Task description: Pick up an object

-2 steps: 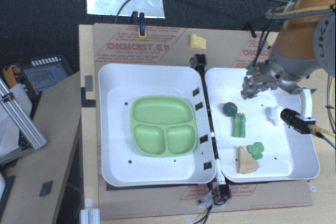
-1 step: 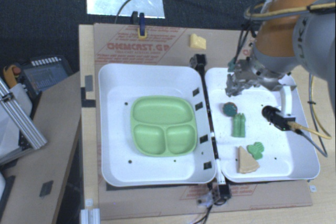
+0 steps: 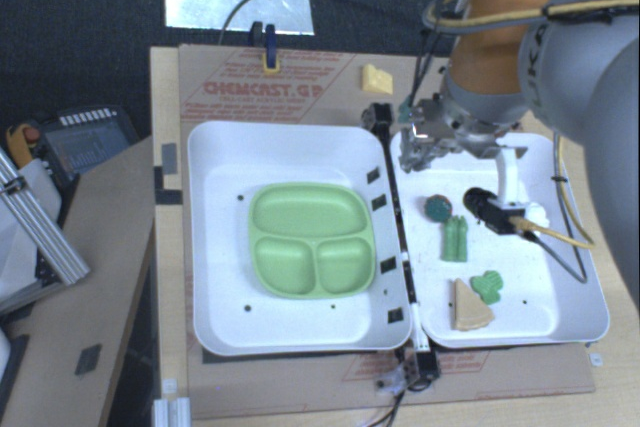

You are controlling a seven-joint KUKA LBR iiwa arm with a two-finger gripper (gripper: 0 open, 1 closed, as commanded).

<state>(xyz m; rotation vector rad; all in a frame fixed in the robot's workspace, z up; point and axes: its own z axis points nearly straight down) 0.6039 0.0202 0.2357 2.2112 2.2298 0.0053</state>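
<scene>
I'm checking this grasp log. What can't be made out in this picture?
Camera view:
- Far part of the right bin: hidden by the arm.
- Bin floor beneath the gripper: covered by it.
- The small green lump beside the tan wedge: too small and blurred to identify.

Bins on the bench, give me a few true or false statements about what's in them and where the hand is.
1. The tray lies in the left bin. True.
2. The wedge sits on the tray. False: it lies in the right bin, near the front edge.
3. The hand is over the far left part of the right bin. True.
4. The tray has two compartments. False: it has three, one wide and two smaller.
</scene>
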